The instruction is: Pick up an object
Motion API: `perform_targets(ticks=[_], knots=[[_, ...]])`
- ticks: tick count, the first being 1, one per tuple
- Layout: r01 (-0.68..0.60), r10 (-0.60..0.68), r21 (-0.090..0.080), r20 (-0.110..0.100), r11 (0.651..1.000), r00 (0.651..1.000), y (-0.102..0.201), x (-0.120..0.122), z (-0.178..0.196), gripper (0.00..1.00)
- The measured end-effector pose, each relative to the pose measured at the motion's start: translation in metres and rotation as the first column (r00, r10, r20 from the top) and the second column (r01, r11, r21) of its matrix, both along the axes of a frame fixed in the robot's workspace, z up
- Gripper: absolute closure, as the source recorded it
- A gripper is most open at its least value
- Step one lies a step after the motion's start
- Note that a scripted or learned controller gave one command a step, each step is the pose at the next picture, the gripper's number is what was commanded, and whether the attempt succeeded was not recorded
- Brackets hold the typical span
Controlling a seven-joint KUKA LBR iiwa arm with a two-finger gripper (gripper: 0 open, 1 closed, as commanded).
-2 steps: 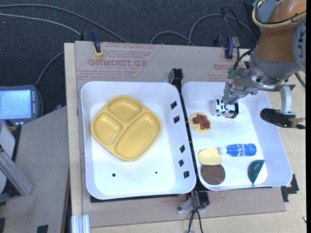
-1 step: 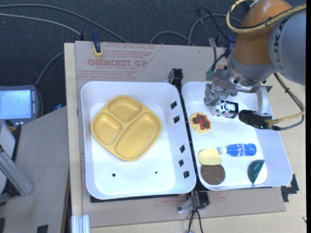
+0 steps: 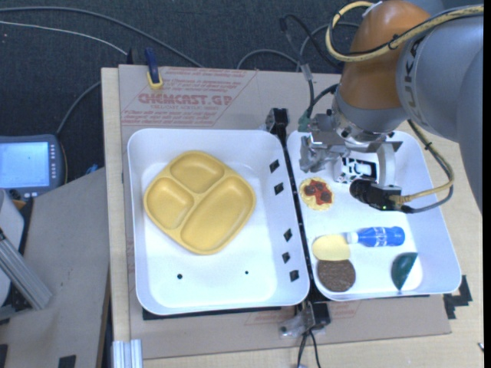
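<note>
Camera view: red print on cardboard sheet (image 3: 188,96) reads "CHEMCAST GP".
Claw (image 3: 316,158): finger state cannot be told.
Pizza toy (image 3: 317,194): right bin (image 3: 441,228), just below claw.

The grey arm (image 3: 449,60) enters from the right edge of the scene, its thick link running leftward across the far right corner. It ends in a rounded orange band (image 3: 380,52) that bulges above the wrist, with a yellow cable looped over the top of it. Below the band a grey wrist section narrows downward and carries the hand (image 3: 322,156), a metal, two-fingered assembly pointing down and slightly to the left. A black block with a small green light (image 3: 374,193) hangs at the near right side of the wrist. Whether the fingers are apart or together cannot be made out from this slant.
</note>
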State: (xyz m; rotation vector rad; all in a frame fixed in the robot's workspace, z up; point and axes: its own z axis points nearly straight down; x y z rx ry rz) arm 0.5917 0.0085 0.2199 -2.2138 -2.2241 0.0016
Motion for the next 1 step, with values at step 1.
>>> perform_targets(ticks=[1], knots=[[0.0, 0.0, 0.0, -0.001, 1.0, 1.0, 0.0535, -0.0043, -0.0076, 1.0]])
